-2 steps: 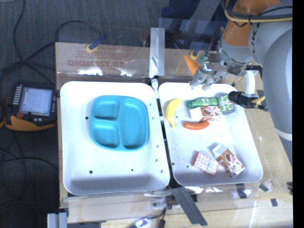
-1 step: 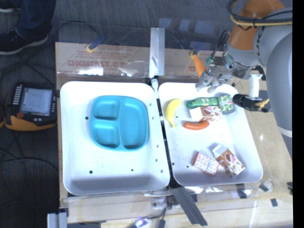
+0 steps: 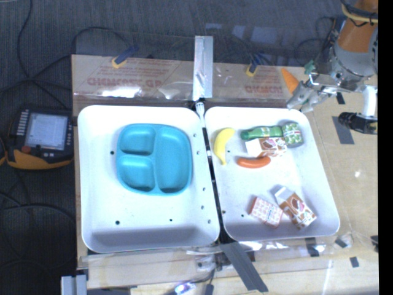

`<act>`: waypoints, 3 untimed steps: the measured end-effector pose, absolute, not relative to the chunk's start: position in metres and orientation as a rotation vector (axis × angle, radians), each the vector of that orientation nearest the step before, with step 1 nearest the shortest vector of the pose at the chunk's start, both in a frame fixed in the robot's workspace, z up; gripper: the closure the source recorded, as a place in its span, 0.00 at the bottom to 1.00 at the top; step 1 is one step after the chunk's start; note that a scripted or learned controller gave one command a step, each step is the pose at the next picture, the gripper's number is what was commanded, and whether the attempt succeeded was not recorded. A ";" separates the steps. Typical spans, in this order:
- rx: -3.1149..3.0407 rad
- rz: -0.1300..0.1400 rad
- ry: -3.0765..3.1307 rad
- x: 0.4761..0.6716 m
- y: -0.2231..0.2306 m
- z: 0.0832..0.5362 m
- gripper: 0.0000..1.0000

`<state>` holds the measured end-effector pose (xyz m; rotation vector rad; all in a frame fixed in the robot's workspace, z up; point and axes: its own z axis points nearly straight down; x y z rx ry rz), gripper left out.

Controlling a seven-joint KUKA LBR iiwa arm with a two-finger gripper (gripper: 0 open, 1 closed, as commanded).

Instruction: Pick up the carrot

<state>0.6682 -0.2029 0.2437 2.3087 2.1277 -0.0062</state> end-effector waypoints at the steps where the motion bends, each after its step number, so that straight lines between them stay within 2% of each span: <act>1: 2.308 -0.007 2.128 0.668 -0.202 0.244 0.00; 2: 2.366 0.006 2.057 0.659 -0.218 0.126 0.00; 3: 2.156 0.028 2.221 0.650 -0.208 0.110 0.00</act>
